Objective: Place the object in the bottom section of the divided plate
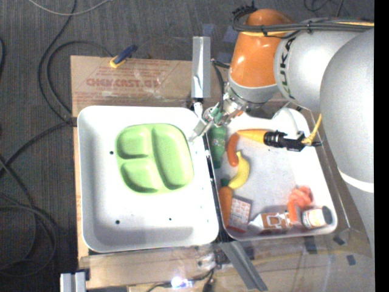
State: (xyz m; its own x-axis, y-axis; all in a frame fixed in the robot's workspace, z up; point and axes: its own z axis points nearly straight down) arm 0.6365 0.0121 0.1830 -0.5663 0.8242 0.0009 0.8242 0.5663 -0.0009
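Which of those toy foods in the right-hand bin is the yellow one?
The banana, curved, lying in the middle of the right bin. The chili just above it is red-orange, and the carrot below it is orange.

The right bin [325, 187] holds a banana [241, 172], a red pepper [232, 149] just above it, an orange carrot [251, 134] near the top and another carrot [225, 202] along the left wall. A bottle [292, 219] lies along the bottom edge. Cardboard [127, 84] sits above the left bin [97, 224]. Cables [36, 53] trail over the floor.
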